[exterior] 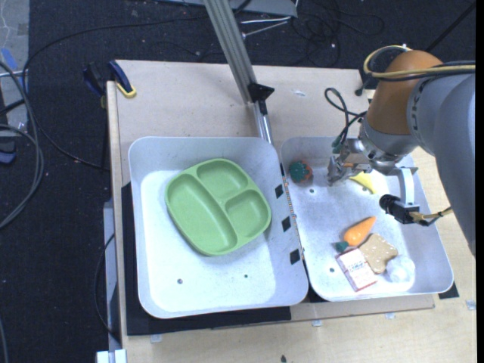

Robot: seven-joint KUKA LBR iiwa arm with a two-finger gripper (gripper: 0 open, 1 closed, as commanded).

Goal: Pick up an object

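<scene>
The arm reaches in from the right and the gripper hangs low over the far part of the right bin. Whether it is released or clenched, I can't tell from this angle. Nothing shows in its grasp.

Just beside it on the arm's side lies a yellow piece, partly tucked under the wrist. To the other side, a small green and red ball sits close to the bin's left wall, near the far corner, tight against that edge. Between ball and gripper there's a strip of bare white floor.

Down at the near end the objects crowd together: an orange carrot, a tan cracker-like piece touching it, a small red and white box just beside that, and a pale lump by the right rim. The middle of this bin lies open.

Over in the left bin, a green divided plate takes the centre, with free white floor along the near side.
</scene>
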